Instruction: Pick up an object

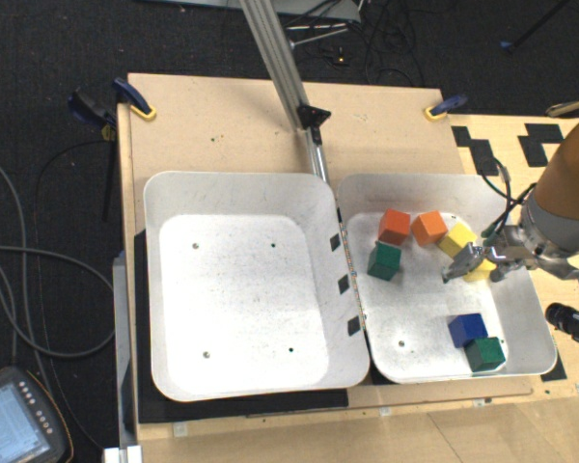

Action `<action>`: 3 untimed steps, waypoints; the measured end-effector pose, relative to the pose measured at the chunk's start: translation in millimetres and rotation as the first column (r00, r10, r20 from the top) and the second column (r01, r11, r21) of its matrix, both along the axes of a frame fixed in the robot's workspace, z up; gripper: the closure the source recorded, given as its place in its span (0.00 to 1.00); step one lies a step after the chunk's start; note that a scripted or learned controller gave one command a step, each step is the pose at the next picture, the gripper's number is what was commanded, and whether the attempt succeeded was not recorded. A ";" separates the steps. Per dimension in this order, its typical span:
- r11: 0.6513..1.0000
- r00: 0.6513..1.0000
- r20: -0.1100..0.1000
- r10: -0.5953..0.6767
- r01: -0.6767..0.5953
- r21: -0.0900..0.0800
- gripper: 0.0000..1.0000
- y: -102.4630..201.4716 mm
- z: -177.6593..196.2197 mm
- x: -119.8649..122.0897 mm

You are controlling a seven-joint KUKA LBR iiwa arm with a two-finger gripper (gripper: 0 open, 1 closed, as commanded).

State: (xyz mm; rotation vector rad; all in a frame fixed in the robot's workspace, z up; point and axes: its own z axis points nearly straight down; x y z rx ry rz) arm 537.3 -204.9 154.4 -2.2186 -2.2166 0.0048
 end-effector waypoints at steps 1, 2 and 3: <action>1.000 1.000 0.001 0.000 0.000 0.000 0.00 0.9 -53.9 -1.1; 1.000 1.000 0.008 -0.001 0.001 -0.003 1.00 -0.1 -40.2 0.6; 1.000 1.000 0.012 -0.001 0.001 -0.004 1.00 -5.5 13.1 -3.0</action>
